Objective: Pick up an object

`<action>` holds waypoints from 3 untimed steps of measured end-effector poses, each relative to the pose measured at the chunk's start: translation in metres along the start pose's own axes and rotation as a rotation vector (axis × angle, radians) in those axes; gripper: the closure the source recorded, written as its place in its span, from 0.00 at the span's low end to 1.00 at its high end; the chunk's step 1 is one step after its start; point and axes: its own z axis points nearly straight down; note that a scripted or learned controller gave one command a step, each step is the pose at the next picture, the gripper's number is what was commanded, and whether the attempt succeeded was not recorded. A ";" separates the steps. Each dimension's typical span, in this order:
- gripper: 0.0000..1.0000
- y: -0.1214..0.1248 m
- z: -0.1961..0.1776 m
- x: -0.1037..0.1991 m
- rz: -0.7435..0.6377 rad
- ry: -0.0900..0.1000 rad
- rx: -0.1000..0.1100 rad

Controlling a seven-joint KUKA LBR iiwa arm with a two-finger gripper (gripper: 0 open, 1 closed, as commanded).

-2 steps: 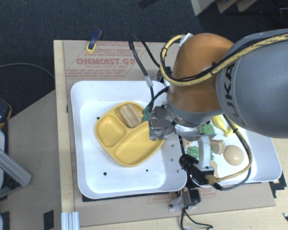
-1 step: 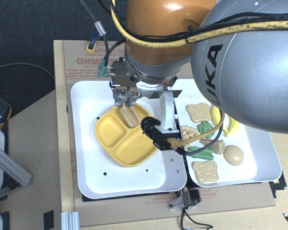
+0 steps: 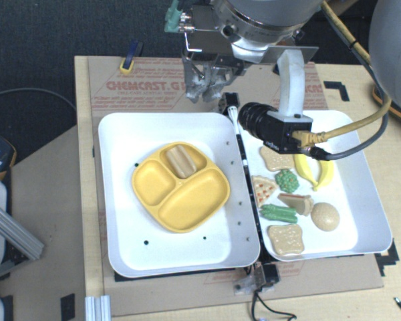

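Objects for picking, right bin (image 3: pixel 371 199): one banana (image 3: pixel 314 172), one cracker-shaped piece (image 3: pixel 275 159), one pizza wedge (image 3: pixel 262 189), one green bumpy piece (image 3: pixel 287 180), one green pod (image 3: pixel 279 212), one brown slab (image 3: pixel 297 202), one tan ball (image 3: pixel 325 216), one toast slice (image 3: pixel 285 239). All lie loose on the bin floor, close together, some touching.

Left bin (image 3: pixel 120 233): one yellow divided plate (image 3: pixel 180 187), with a single brown piece (image 3: pixel 181 160) lying in its upper compartment.

Arm (image 3: pixel 267 5): entering from above and right, wrist over the table's (image 3: pixel 87 112) far edge beyond the left bin. Pincer (image 3: pixel 206 82): hanging above the printed cardboard, not over either bin; its fingers sit close together, nothing seen between them.

Progress, as judged: nothing lifted yet. Left to do: choosing a piece, descending, closing, raising.

Hard to make out:
- a black cylindrical unit (image 3: pixel 271 129) on a white bracket covers the right bin's upper left corner, and whatever lies beneath it cannot be seen;
- the pincer's fingertips blur into the metal clutter around them, so the exact gap is uncertain;
- the arm's upper body is cut off at the top edge;
- the material of the pieces cannot be told.
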 end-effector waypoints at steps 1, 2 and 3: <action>1.00 -0.015 0.146 -0.004 0.004 -0.017 0.034; 1.00 0.008 0.247 -0.003 0.005 -0.016 0.032; 1.00 0.068 0.150 -0.002 0.003 -0.006 0.006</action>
